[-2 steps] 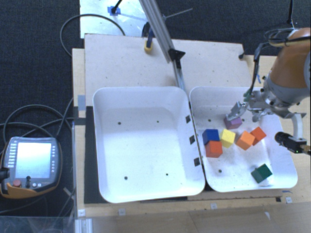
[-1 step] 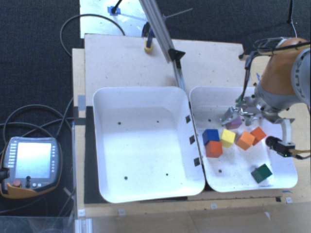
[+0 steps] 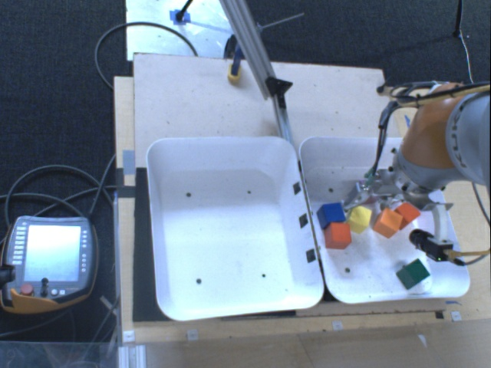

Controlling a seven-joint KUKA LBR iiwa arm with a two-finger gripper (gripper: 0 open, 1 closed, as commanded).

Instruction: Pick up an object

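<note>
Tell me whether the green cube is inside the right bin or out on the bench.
Inside. The green cube rests on the right bin's white floor near its front corner, apart from the other cubes.

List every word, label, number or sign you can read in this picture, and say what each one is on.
None can be read.
Handheld control pendant: its screen is washed out bright, and any button markings are too small.
Small black tags on the left bin's right wall: no legible marks.
Coloured blocks, such as the green block: plain faces.

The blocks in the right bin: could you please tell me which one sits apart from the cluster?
The green block, alone near the bin's front right corner; the blue, red, yellow and orange blocks are bunched together.
</note>
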